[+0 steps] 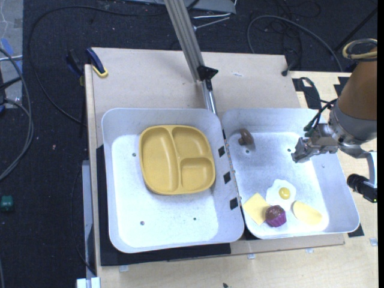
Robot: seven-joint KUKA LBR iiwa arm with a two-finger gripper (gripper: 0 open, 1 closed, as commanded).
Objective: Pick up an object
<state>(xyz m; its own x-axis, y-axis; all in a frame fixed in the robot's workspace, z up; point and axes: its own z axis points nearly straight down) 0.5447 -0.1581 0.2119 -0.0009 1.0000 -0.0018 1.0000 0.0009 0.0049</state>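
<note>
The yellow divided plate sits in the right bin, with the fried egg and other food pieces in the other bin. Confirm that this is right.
Not quite. The camera view shows the yellow divided plate in the left bin, not the right one. The fried egg and other food pieces do lie in the other bin, the right bin.

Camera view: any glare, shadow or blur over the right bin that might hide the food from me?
Camera view: light is even, with no strong glare on the right bin; the egg, cheese, purple piece and yellow piece cast only faint shadows; the gripper and the brown piece look slightly soft, so fine detail there is hard to read.
</note>
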